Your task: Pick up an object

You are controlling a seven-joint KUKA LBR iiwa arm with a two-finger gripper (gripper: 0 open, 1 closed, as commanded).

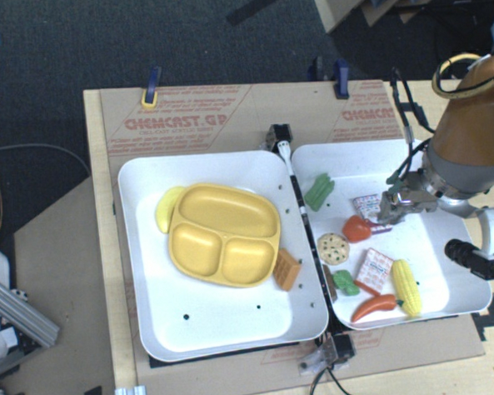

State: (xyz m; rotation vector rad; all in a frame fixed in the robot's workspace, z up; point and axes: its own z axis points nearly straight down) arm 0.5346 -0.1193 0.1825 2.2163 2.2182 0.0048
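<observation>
My gripper (388, 210) hangs low over the right bin (450, 247), on a grey arm with an orange band coming in from the right. It sits just right of a red tomato-like toy (356, 227) and beside a small white and red packet (365, 202). I cannot tell if it touches either one. Also in this bin lie a green toy (319, 190), a cookie (333, 247), a second packet (374, 269), a yellow corn cob (405, 285), a red chili (375, 307) and a small green piece (346, 282).
The left bin (152, 282) holds a yellow divided plate (224, 234), with a yellow piece (167, 208) tucked under its left edge and a brown cracker (286, 270) at its right. A black divider clip (280, 135) sits between the bins.
</observation>
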